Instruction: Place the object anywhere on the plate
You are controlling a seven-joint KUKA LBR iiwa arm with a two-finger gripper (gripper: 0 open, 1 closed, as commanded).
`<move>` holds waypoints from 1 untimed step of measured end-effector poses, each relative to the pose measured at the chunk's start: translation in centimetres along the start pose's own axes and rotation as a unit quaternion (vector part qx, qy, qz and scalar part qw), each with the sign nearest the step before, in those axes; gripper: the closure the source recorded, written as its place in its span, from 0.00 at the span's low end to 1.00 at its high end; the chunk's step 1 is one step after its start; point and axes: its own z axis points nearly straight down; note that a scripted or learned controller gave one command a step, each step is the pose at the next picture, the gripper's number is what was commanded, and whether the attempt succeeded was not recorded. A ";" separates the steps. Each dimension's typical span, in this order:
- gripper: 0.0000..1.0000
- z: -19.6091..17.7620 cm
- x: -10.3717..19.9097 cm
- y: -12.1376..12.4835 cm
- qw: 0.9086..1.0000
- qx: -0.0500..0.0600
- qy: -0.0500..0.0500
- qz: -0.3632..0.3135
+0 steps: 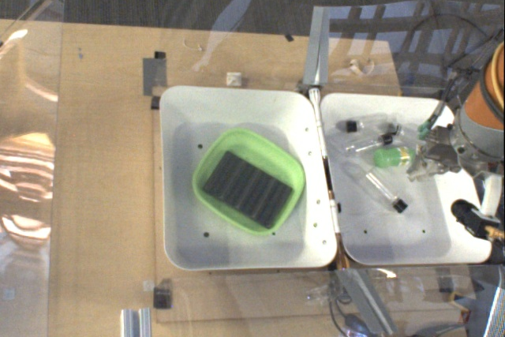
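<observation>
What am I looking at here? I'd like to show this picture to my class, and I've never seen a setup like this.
One camera looks down at a slant on a wooden bench bearing two shallow white bins. The left bin holds a green plate with a dark ridged slab lying on it. The right bin holds small clear tubes with black caps and a green-ended piece. Reaching in from the right is the robot arm, grey and orange; its gripper hangs over the tubes. Whether it holds anything is too blurred to tell.
</observation>
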 end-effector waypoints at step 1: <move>1.00 -0.4 8.7 -3.2 1.000 0.001 0.000 -0.031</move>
